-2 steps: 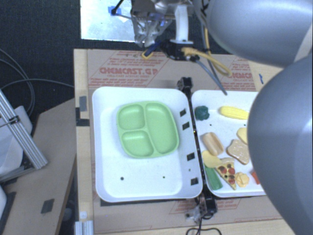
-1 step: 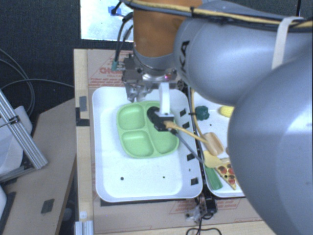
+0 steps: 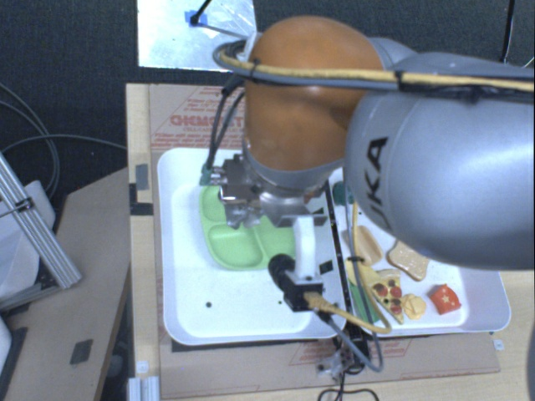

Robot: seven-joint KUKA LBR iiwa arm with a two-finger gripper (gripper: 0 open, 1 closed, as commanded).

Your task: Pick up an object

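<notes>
the big grey arm (image 3: pixel 435 149) hangs low over the left bin (image 3: pixel 188 307), its orange band (image 3: pixel 309 90) hiding most of that bin's far side. the gripper (image 3: pixel 251 215) sits down on a green divided tray (image 3: pixel 242 245) lying in the middle of the left bin; whether it is open or clamped, i cannot tell from here. in the right bin (image 3: pixel 485 303), toward its near edge, lie a toast slice (image 3: pixel 407 261), a pizza slice (image 3: pixel 386 292) and a small red piece (image 3: pixel 445 297).

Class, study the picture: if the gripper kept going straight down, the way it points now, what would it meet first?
Most likely the green divided plate in the left bin, lying directly under the gripper; depth is hard to judge.
</notes>
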